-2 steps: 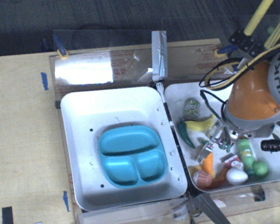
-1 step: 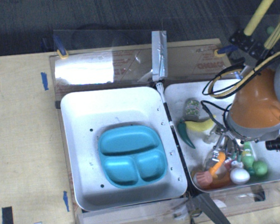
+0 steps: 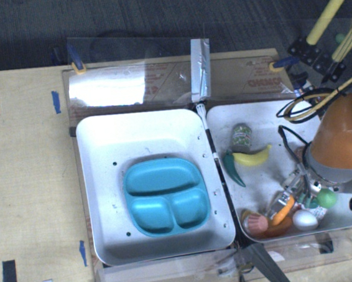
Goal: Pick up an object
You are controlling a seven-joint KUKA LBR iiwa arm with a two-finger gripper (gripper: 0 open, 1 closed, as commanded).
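The hand sits low in the right bin, and whether it grips anything I cannot tell. Right at it lies an orange carrot, slanting up toward the arm. Crowded beside the carrot are a white egg, a green ball and a pink piece; a banana lies farther back. The left bin holds a blue tray.

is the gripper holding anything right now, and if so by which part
It cannot be told. The gripper is low among the toys in the right bin, right by the orange carrot, but no clear grip shows.
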